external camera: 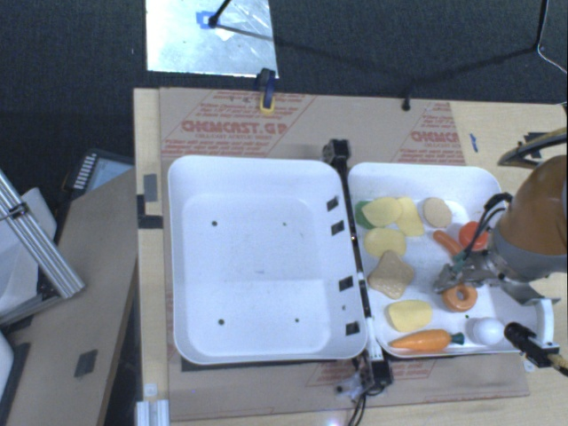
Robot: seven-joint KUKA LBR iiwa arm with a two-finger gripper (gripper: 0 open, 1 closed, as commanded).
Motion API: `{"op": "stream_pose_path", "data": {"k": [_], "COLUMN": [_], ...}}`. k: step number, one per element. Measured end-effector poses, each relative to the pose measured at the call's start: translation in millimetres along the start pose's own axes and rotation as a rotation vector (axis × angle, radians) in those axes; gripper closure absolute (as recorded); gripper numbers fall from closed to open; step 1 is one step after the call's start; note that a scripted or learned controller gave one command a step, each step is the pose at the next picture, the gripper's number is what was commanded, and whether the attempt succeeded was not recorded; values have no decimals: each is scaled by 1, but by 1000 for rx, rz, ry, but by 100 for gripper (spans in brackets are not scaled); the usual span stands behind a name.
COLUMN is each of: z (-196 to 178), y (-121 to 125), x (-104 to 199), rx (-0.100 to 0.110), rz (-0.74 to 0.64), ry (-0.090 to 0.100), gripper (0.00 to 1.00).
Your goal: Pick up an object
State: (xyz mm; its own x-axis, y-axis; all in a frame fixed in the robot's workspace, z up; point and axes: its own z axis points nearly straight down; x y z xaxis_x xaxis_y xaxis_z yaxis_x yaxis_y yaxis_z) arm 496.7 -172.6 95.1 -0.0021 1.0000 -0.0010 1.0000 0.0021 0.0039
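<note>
The arm (532,224) reached in from the right, orange band above a grey wrist, with the tool (451,278) low over the right bin (417,174). The tool's tip sat among the toy foods, touching or just above an orange ring-shaped piece (460,298); how far the tool was open could not be told, and nothing could be seen held by it. Just left of the tool lay a tan slice of bread (391,274), tilted, with a pale yellow piece (385,240) beyond it. Farther left and up from the tool lay another yellow piece (383,210) beside a green item (362,213) at the bin's left wall. Above the tool lay a beige round piece (436,211) and a slim orange-red piece (446,240). Below and left of the tool sat a yellow chip-like piece (409,314). Lower still a carrot (426,341) lay along the bin's near wall. A white egg-like object (485,330) rested below and right of the tool. The left bin (257,260) stood well to the tool's left on the cardboard-covered worktop (240,127).
</note>
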Motion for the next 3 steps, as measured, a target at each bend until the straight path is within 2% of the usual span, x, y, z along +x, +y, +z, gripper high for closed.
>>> {"op": "stream_pose_path", "data": {"k": [1, 2, 3], "z": [-52, -91, -100], "y": [-8, 44, 106], "x": [40, 117, 188], "rx": [0, -4, -4], "rz": [-5, -11, -11], "ry": [1, 2, 4], "gripper": [100, 100, 100]}}
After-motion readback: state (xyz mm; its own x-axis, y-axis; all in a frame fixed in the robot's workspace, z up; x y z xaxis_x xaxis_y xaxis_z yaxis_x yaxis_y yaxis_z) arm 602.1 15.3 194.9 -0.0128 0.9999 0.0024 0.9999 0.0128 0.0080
